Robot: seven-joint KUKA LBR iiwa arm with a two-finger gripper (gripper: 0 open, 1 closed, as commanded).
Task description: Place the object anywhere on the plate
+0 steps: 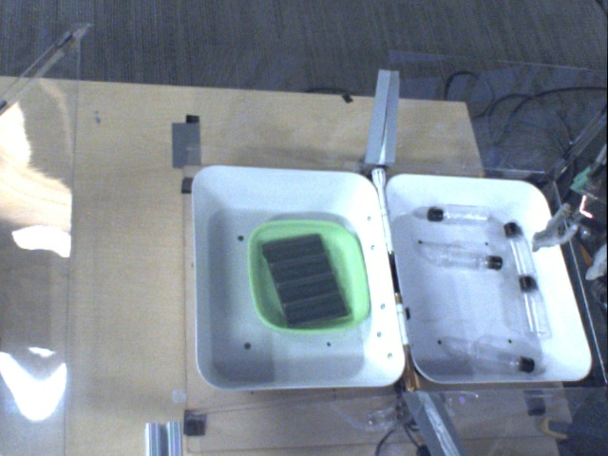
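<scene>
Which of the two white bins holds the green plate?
The left bin: the square green plate with a dark ridged block sits there. The right bin holds clear black-capped tubes.

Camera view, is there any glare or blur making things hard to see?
Camera view: bright glare patches wash out the bench's left side; the clear tubes in the right bin look faint against white; the dark ridged block on the green plate stands out, though soft overall.

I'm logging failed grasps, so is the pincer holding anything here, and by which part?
That cannot be told. The pincer sits at the far right rim of the right bin, too blurred to show anything between its tips. The dark ridged block lies on the green plate.
</scene>
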